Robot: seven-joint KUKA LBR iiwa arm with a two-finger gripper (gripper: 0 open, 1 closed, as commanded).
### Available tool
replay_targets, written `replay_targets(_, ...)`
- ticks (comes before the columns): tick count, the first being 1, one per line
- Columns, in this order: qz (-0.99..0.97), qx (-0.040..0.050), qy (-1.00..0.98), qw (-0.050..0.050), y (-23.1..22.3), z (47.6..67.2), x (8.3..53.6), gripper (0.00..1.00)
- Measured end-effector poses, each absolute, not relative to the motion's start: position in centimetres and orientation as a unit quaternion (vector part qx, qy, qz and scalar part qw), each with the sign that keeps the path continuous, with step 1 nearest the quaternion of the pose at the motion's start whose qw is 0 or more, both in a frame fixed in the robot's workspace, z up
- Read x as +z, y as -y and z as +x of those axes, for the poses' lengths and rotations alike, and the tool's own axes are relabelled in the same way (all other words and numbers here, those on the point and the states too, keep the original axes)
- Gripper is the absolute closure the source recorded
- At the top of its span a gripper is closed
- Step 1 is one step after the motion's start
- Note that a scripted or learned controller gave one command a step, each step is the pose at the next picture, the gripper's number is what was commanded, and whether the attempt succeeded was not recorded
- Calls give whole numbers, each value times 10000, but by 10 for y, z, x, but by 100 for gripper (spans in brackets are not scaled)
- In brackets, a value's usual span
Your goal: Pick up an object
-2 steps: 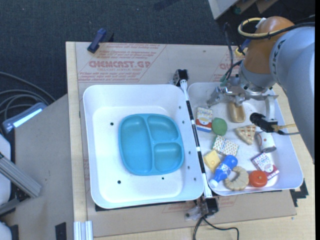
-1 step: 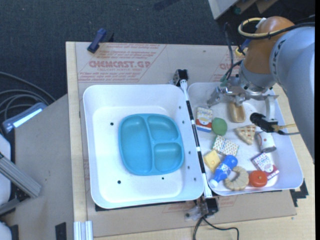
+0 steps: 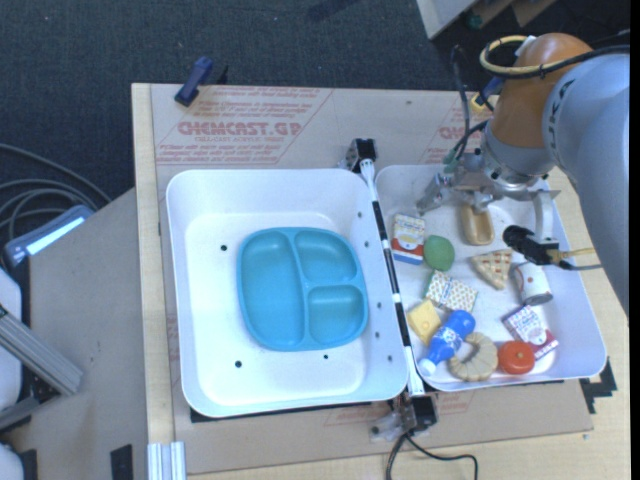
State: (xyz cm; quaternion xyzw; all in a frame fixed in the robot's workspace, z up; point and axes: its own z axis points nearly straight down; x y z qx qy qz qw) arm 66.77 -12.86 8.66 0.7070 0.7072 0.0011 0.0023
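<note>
My gripper point(image 3: 476, 190) hangs over the far end of the right bin point(image 3: 580, 313), under the grey arm with its orange band. Just in front of it lies a tan bread-like piece point(image 3: 478, 226); whether they touch I cannot tell. Around it in the same bin are a green ball point(image 3: 438, 252), a pizza slice point(image 3: 493, 267), a white and red carton point(image 3: 408, 234), a checkered cracker point(image 3: 450, 291), a yellow cheese wedge point(image 3: 424, 319), a blue bottle point(image 3: 451, 335), a bagel point(image 3: 475, 358), a red tomato point(image 3: 516, 358), a small can point(image 3: 535, 286) and a red-white packet point(image 3: 528, 323).
The left bin point(image 3: 200, 228) holds a blue divided plate point(image 3: 300, 288). A blue clip point(image 3: 193, 81) lies on the brown board behind the bins. A rail point(image 3: 385, 268) separates the two bins.
</note>
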Motion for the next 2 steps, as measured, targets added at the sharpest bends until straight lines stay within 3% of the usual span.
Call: replay_targets(2, 7070, 12, -7072, 20, 118, 668, 87, 0)
